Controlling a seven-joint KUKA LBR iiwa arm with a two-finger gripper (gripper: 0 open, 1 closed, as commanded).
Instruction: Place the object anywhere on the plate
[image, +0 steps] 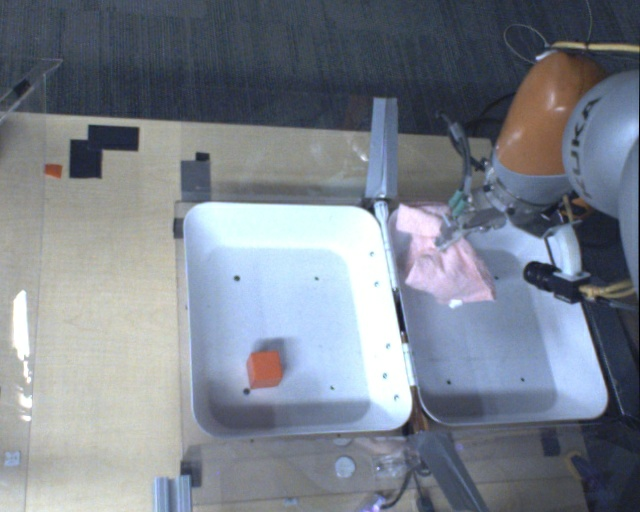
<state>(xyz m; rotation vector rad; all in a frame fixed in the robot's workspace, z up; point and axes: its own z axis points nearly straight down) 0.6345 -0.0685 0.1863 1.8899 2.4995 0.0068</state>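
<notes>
Fingers (452, 228) sit over the pink cloth (445, 262) in the right bin (520, 400), spread unreadable; no plate visible, cube (265, 369) far left — wrong-target risk.

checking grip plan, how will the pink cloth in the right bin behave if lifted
The pink cloth lies crumpled and folded, so it is probably floppy and would drape. It looks thin, likely light. The gripper sits at its top edge.

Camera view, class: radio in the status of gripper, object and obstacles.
Gripper over pink cloth, right bin. Orange block loose in left bin. Nothing blocking it.
</notes>
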